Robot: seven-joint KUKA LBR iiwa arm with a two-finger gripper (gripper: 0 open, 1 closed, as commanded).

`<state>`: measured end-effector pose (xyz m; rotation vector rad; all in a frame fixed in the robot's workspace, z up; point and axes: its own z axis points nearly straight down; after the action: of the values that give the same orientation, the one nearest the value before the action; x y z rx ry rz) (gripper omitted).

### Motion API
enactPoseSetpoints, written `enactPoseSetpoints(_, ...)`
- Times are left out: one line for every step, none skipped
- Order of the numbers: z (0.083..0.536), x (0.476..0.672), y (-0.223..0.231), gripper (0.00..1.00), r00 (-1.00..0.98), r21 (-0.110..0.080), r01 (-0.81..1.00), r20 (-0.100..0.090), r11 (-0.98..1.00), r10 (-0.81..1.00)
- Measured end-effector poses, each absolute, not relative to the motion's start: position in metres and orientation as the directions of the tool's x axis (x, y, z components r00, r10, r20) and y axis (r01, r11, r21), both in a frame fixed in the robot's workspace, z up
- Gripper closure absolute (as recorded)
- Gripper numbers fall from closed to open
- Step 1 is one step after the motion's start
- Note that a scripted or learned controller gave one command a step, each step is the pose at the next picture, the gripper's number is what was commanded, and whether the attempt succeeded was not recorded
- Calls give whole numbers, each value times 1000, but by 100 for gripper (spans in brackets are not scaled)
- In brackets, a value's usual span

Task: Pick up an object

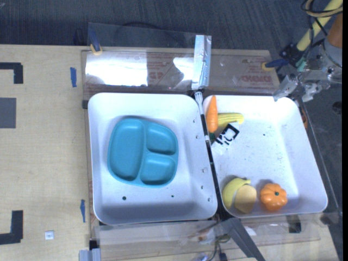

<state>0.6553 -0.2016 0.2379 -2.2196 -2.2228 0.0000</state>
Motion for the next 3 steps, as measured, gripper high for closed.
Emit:
enactPoseSetpoints(122,665,-134,0,41,-11,999,3,-40,999)
enactPoseSetpoints(101,675,-94,0,-42,27,999,-6,42,999)
enactPoseSetpoints(189,595,-48,0,98,6,995,2,-98,995)
